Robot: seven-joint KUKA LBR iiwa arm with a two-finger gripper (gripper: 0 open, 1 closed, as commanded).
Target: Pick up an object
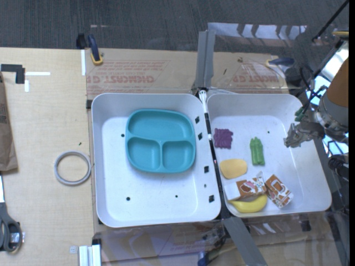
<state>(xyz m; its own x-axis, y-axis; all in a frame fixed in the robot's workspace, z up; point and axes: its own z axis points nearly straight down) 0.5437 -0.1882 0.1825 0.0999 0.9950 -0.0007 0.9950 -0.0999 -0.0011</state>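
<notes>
Basically nothing grasped yet. The gripper (295, 135) hangs at the right edge of the right bin (277, 107), above bare floor, well apart from the objects; too small and blurred to tell its state.

Candidates all sit in the right bin's lower-left half: a purple grape bunch (223, 138), a green vegetable (256, 151) just right of it, a yellow-orange rounded piece (233, 168) below, a banana (249, 204) at the front wall, and two brown-and-white snack packets (265, 188) touching each other, the left one resting against the banana.

Handling guess: these look like light, hollow plastic toy foods, stiff, smooth, somewhat slippery. The green vegetable is probably the easiest take: it stands alone, narrow, so close across its short width at mid-length. The grapes are bumpy, so better bite. The banana is crowded by the wall and packets. The packets are likely crinkly and thin, and may slide.

The left bin (111, 193) holds a teal divided plate (161, 141), wide and flat, a poor pinch target.
</notes>
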